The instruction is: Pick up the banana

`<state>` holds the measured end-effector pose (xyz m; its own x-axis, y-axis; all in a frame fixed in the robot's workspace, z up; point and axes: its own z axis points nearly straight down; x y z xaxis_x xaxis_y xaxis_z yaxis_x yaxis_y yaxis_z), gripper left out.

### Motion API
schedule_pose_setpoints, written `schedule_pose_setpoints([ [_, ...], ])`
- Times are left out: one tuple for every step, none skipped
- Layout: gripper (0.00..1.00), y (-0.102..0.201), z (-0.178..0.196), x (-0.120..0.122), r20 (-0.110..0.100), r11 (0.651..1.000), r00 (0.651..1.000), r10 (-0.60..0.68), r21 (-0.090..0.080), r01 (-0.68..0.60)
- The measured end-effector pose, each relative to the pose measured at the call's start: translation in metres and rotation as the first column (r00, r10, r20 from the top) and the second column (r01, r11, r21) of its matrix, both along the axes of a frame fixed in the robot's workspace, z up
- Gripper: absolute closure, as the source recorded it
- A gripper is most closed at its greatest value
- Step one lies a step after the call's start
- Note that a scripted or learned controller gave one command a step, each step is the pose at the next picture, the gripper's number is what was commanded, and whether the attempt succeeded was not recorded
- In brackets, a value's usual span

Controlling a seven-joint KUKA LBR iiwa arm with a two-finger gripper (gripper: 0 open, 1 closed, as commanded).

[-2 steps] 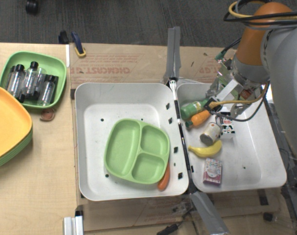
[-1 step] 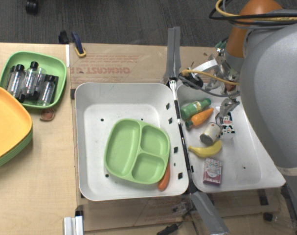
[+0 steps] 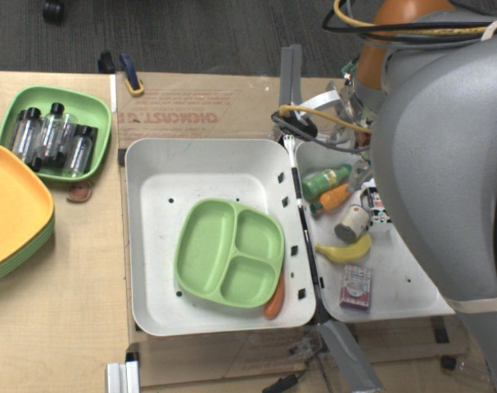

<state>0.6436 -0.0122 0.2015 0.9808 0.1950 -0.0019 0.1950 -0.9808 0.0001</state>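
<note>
Here, banana lies in rt bin near its left wall — beside a cup, above a pink packet. Claw state: can't tell.

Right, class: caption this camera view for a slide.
Grey arm looms over the right bin where the banana lies; a green divided plate occupies the left.

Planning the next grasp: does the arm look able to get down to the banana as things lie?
Probably yes. The banana lies exposed in the right bin, nothing on top; a small cylinder crowds its upper side, and the arm looms right beside it.
</note>
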Motion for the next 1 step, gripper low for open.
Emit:
schedule_pose_setpoints([
  [0.0,0.0769,-0.0106,-0.0407,-0.002,0.995,0.995,0.105,0.0,-0.105],
])
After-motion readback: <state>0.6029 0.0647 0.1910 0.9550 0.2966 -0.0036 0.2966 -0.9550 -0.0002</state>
